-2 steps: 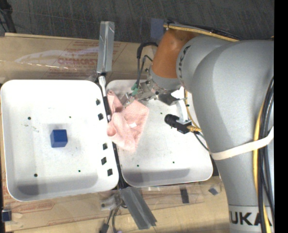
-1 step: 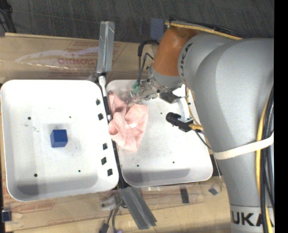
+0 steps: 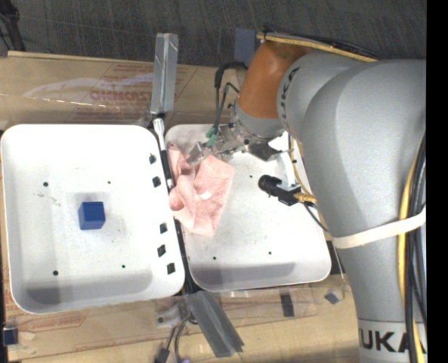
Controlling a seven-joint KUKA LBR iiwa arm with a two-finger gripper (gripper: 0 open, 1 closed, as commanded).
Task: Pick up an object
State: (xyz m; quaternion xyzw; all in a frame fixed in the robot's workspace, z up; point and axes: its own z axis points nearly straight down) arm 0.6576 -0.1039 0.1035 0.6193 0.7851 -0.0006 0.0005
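White letters reading "UKA" showed on the arm's (image 3: 359, 127) grey base at the 5 o'clock corner, and faint red print on the cardboard (image 3: 80, 89) behind the bins was too washed out to read. The gripper (image 3: 212, 146) sat low over the right bin's (image 3: 284, 267) far left corner, whether spread or closed I could not tell. A crumpled pink cloth (image 3: 202, 191) lay at its 6 o'clock, its upper edge reaching the gripper, while a blue cube (image 3: 92, 215) rested well apart in the left bin (image 3: 27, 293).
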